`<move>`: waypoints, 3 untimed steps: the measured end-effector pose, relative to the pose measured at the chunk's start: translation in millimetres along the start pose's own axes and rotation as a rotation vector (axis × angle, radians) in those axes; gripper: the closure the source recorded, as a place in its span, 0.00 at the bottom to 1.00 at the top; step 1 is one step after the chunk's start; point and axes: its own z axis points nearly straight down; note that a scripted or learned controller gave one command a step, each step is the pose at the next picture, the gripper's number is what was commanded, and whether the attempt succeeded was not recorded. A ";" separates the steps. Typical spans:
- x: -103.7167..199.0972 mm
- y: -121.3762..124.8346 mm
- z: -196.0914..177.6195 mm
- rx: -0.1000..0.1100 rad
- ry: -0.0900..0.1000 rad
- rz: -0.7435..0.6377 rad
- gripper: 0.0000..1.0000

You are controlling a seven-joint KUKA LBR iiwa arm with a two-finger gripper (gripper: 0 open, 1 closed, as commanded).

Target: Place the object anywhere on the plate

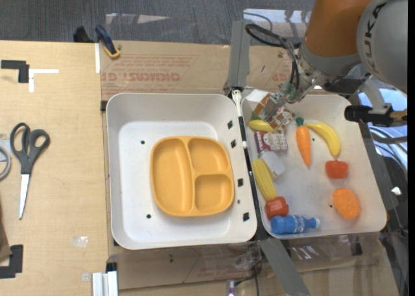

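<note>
Hovering over the far end of the right bin (363,220), the end effector (290,92) is sitting just above a small patterned packet (280,120); whether it is clenched or released, cannot tell. The picking step is looking to be in hand: nothing is lying on the yellow plate (192,175) in the left bin (123,159). The carrot (303,146), banana (327,136), corn (263,178) and blue bottle (293,224) are all lying in the right bin. Next move is calling for a secure grasp, a lift and a carry across the divider. Tip detail is getting lost in cables and clutter.
</note>
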 end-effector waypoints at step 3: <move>145.8 -28.7 41.2 0.000 0.002 0.021 0.00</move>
